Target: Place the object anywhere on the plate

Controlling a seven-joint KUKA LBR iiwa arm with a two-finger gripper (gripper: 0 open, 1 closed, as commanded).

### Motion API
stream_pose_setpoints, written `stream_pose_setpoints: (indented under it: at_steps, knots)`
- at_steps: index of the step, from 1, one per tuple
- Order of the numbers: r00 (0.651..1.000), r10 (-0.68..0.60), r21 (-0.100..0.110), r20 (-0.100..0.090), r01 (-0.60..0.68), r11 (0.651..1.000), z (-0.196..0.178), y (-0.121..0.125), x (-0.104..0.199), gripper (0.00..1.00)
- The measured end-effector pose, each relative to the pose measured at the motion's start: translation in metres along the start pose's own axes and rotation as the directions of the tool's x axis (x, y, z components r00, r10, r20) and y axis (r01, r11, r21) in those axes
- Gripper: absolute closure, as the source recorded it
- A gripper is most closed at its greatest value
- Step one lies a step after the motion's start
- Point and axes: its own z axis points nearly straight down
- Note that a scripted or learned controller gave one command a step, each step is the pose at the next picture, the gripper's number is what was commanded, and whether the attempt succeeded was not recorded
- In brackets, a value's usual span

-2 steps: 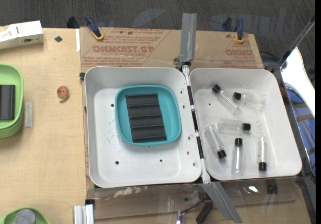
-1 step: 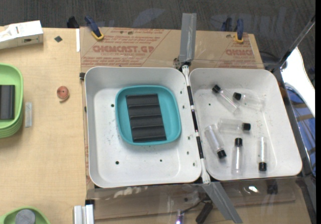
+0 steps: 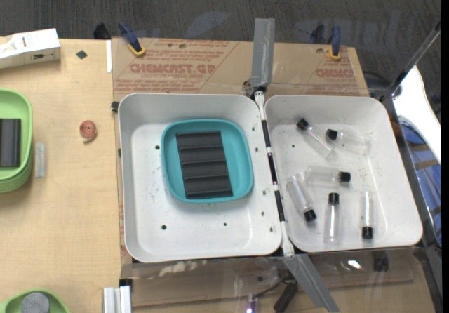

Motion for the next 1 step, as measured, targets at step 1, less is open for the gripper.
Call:
stream_pose_setpoints:
  at_steps: [1]
  knots:
    - [0.996, 0.09, -0.001, -0.001, -0.09, 0.996, -0.0005, -0.0003, 0.0004, 0.0]
